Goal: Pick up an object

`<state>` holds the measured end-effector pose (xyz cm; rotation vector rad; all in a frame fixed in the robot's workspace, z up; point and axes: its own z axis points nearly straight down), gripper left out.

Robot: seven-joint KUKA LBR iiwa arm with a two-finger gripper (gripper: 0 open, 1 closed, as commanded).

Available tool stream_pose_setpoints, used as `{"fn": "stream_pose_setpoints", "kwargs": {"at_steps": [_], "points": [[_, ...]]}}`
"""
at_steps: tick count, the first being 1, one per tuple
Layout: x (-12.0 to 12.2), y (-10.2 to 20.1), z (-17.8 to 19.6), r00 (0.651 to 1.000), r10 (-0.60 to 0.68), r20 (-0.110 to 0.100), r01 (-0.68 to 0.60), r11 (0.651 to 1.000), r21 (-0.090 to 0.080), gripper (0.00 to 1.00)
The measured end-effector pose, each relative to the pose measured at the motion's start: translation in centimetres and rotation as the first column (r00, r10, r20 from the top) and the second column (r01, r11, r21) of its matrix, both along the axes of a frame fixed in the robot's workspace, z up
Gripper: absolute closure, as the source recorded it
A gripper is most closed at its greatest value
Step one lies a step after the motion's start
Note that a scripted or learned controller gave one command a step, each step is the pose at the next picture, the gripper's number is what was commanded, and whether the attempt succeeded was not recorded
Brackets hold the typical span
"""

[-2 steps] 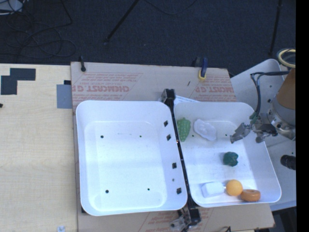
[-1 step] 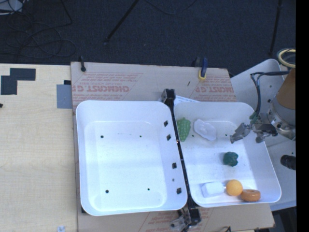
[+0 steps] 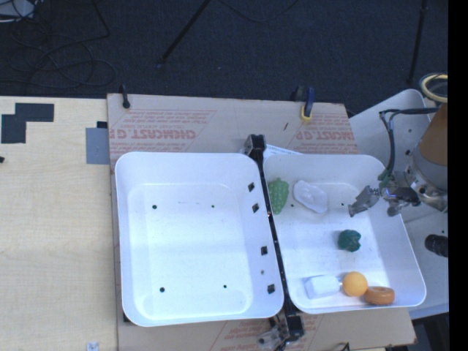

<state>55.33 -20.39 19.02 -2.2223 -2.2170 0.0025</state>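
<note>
White plastic made up both bins on the worktop [image 3: 58, 218], and every loose thing lay in the right bin [image 3: 409, 269]. The jaws [image 3: 374, 199] hung over that bin's right edge, spread apart with nothing between them. Nearest to them sat a dark green lump [image 3: 349, 240], well clear of the walls — probably the easiest pick. It looked small and light, with a knobbly surface that should give grip; a pinch across its middle from straight above seemed sensible. The orange ball [image 3: 355, 284] at the near side touched a white block [image 3: 320, 287] and lay just beside a brown ring [image 3: 379, 295] resting against the bin's near rim; being round and smooth, it would likely roll or slip out. The crumpled clear wrapper [image 3: 310, 196] and the light green piece [image 3: 278, 194] at the far left looked soft — likely to crush.
</note>
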Motion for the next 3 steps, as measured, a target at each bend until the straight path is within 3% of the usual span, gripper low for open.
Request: {"fn": "stream_pose_setpoints", "kwargs": {"at_steps": [2, 3], "points": [[0.0, 0.0, 0.0, 1.000, 0.000, 0.000, 0.000, 1.000, 0.000, 0.00], [-8.4, -0.9, -10.1, 1.000, -0.002, -0.013, 0.002, 1.000, 0.005, 0.00]]}}
